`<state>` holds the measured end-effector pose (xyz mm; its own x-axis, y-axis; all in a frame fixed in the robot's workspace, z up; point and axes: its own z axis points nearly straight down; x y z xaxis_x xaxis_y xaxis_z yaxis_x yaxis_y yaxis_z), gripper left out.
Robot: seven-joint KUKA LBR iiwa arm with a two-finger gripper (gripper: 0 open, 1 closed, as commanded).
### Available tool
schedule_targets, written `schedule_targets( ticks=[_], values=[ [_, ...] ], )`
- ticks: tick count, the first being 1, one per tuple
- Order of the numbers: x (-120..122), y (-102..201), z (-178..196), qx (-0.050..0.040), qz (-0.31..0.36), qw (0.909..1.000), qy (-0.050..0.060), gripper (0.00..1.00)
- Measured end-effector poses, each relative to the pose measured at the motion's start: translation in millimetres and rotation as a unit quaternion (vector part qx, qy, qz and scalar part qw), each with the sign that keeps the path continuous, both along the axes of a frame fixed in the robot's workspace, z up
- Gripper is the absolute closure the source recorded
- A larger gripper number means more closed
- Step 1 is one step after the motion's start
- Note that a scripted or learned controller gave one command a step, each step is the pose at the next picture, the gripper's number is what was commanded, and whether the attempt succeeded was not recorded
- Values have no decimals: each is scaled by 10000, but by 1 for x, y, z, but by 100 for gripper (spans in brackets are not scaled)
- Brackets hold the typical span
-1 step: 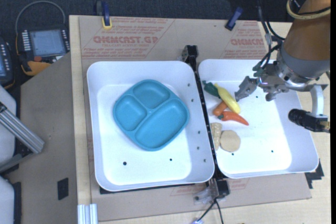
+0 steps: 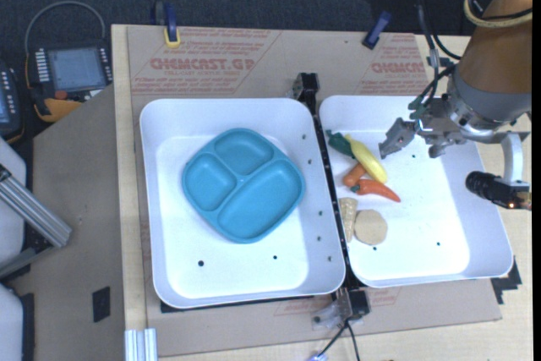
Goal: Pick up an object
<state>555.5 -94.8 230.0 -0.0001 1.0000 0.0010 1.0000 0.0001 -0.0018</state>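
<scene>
You have two white bins on the bench: the left bin (image 2: pixel 169 266) holds one blue divided plate (image 2: pixel 243 195) with three compartments, lying near the middle of the frame. The right bin (image 2: pixel 456 258) holds a cluster along its left side: one yellow banana (image 2: pixel 368 161), one dark green piece (image 2: pixel 341 144) just above it, two orange-red pieces (image 2: pixel 369 184) that look like a carrot and a pepper, one round tan piece (image 2: pixel 370 227), and one pale piece (image 2: pixel 347 215) touching it that is hard to make out. The gripper (image 2: pixel 417 143) hangs at the right of the frame, just right of the banana, its fingers spread wide with nothing between them. The arm's upper part is cut off by the frame's right edge.
</scene>
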Motion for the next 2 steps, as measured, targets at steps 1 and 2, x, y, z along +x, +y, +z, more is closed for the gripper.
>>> schedule_targets(
  ticks=[1, 2],
  values=[
    [-9, -2, -47, 3, -5, 10000, 26, 0],
    [-13, 4, -90, 0, -1, 10000, 6, 0]
  ],
)
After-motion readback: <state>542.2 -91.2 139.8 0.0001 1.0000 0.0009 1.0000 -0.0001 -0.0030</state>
